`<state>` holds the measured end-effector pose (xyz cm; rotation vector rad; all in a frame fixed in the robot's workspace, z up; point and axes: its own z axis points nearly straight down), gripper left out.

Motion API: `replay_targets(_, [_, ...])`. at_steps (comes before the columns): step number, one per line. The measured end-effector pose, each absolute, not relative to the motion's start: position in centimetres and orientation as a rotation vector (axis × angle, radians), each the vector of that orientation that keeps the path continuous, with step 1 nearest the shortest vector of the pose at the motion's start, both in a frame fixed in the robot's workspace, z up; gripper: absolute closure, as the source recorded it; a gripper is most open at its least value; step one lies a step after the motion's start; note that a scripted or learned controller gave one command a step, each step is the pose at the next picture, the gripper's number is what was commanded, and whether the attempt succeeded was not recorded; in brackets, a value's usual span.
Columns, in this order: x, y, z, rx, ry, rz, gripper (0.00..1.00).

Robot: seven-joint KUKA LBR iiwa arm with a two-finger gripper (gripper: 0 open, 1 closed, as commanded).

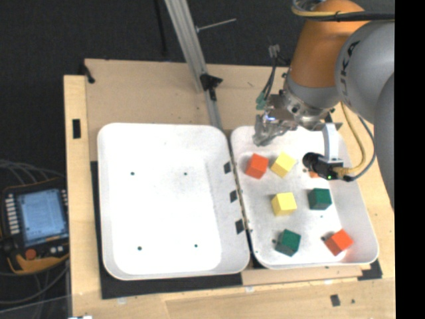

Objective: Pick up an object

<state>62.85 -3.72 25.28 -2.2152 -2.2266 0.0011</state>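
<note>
The tool [267, 133] hangs over the far edge of the right bin [367, 234], at its far-left corner, below the grey wrist and the orange band of the arm [325, 42]. Whether it is released or clenched cannot be told from here, and no block shows in its grasp.

Just in front of the tool, inside the right bin, an orange block [257, 166] lies near the bin's left wall, with a yellow block [283, 164] just beside it toward the desk's right edge. Nearer the front, a second yellow block [284, 204] sits about mid-bin, and a dark green block [319, 199] lies near it on the right. Toward the bin's front edge, another green block [288, 242] rests left of centre, and a second orange block [338, 241] lies close to the front-right corner. The six blocks stand apart from one another.

The left bin [119, 145] adjoins the right one along the middle of the desk [76, 111]; its white floor shows a few small dark dots. A slanted metal pole [189, 42] rises from behind the seam between the bins. Off the desk's left edge sits a handheld pendant with a lit screen [36, 221].
</note>
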Motion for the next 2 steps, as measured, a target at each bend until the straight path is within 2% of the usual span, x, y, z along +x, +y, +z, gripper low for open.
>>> replay_targets(1, [63.1, 1.4, 23.7, -2.213, -2.225, 0.004, 1.0])
replay_targets(2, [62.7, 6.1, 24.2, -2.213, -2.229, -0.003, 1.0])
